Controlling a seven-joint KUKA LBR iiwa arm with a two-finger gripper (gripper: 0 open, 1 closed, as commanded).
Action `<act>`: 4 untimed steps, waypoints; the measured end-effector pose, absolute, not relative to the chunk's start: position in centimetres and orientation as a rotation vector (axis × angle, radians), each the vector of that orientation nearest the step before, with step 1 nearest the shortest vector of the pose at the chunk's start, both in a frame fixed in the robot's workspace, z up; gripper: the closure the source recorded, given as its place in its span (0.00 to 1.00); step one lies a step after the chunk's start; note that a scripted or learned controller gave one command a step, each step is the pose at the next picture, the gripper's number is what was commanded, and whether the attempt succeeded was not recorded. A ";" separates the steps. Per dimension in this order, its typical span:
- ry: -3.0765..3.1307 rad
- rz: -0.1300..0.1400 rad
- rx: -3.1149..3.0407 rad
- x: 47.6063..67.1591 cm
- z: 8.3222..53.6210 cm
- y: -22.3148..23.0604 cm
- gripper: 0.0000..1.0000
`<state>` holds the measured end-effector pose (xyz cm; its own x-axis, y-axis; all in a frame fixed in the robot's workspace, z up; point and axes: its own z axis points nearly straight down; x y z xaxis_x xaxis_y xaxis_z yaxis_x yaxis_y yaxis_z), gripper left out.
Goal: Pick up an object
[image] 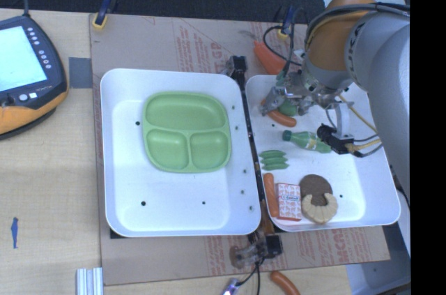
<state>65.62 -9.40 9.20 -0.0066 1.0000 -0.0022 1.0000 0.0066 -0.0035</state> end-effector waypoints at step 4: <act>-2.229 0.006 -2.213 65.5 9.2 -10.1 0.00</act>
